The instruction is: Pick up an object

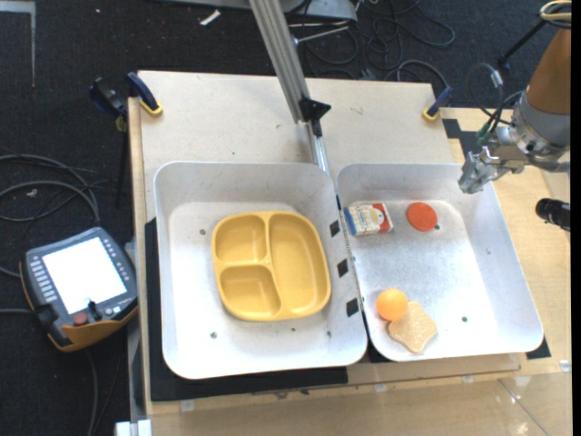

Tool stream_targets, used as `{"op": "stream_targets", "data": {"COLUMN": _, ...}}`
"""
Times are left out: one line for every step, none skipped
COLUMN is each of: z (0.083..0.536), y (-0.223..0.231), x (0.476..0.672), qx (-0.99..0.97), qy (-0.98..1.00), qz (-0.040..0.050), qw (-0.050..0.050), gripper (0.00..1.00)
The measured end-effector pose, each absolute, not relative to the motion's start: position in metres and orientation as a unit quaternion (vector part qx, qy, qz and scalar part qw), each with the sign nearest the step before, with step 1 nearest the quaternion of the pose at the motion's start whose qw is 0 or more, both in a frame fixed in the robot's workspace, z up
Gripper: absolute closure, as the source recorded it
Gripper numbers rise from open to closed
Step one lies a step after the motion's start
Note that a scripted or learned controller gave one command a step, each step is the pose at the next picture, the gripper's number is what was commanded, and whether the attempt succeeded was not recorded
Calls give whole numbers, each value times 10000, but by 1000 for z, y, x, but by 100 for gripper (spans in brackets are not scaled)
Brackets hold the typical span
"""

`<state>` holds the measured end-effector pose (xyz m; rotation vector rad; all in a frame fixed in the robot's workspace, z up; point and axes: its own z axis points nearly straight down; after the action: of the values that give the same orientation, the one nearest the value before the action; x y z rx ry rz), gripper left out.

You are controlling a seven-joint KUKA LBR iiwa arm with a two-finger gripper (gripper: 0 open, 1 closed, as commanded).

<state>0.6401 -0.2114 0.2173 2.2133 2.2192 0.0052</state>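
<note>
**Desk editor:** What is sitting nearest the camera?

**Photographer:** In the right-hand bin [508, 271], a slice of bread [414, 328] is lying at the near edge, with an orange ball [391, 304] touching its upper left corner. The left-hand bin [177, 243] is carrying a yellow divided plate [270, 263] — three compartments, tilted slightly on the white floor.

**Desk editor:** And farther back in the right bin?

**Photographer:** A small carton with a printed label [369, 218] is lying on its side against the wall between the two bins, and a flat red-orange disc [421, 215] is resting just beside it to the right. The two pairs are sitting well apart, with bare white floor between them.

**Editor:** Where is the arm?

**Photographer:** It is reaching in from the right, orange band showing above the wrist. The jaws [474, 176] are hovering over the far right corner of the right bin, pointing down, near the disc but not touching it. Nothing is showing between them; whether they are parted or closed I cannot tell — they are too small and blurred.

**Desk editor:** Beyond the bins?

**Photographer:** The pale desk [227, 116] is running back to two clamps at its far corners, a metal pole [286, 57] is slanting up from between the bins, and a teach pendant [77, 284] is lying on the dark floor at left.
</note>
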Motion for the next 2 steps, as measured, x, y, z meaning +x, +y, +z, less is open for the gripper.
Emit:
{"op": "stream_targets", "data": {"z": 202, "y": -211, "x": 641, "qx": 7060, "qy": 7082, "qz": -6, "qw": 4, "gripper": 100}}
{"op": "stream_targets", "data": {"z": 215, "y": -156, "x": 645, "qx": 7044, "qy": 7098, "qz": 9, "qw": -1, "gripper": 100}}
